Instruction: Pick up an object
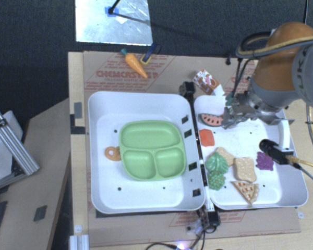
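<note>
Camera view: arm comes in from the right and the gripper is down over the far part of the right bin. Whether it is open or closed: cannot tell (tip is a grey blur from this angle). Nothing is visibly held.

Closest to the gripper is the watermelon slice, just beside it on the view's left and lying flat on the bin floor; contact cannot be told. Below the gripper and slightly left is an orange block, near it but apart.

Further toward the view's bottom from the gripper:
- a green leaf with a broccoli piece right under it, the two touching
- a cracker, and a waffle wedge at its lower edge
- a purple bunch (grapes, probably), down and right of the gripper, well apart

Up and left of the gripper a snack packet sits at the bin's far rim.

Well left of the gripper, the left bin holds a green tray with three compartments, and a pretzel touches the tray's left edge.

Far up-left of the gripper, outside both bins, a carrot lies on the cardboard, and beyond it is a foil sheet.
</note>
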`<move>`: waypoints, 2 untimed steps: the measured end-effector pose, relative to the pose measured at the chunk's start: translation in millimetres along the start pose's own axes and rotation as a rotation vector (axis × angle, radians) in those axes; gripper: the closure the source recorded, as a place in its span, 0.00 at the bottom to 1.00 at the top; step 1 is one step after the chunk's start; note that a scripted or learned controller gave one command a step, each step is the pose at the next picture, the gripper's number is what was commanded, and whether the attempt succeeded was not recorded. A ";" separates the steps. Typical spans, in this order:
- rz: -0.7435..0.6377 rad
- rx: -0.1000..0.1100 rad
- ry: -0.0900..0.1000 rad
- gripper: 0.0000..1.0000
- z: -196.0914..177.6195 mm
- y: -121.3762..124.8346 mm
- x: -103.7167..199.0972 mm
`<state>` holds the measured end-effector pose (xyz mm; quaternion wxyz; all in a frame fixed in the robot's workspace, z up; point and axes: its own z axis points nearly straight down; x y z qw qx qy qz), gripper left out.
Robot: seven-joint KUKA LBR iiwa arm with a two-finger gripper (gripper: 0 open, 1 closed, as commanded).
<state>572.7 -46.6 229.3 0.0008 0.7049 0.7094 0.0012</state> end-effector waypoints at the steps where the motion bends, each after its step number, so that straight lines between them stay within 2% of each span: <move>1: 0.005 0.002 -0.001 1.00 9.2 2.3 -4.3; 2: 0.005 0.001 -0.001 1.00 4.1 0.8 -15.3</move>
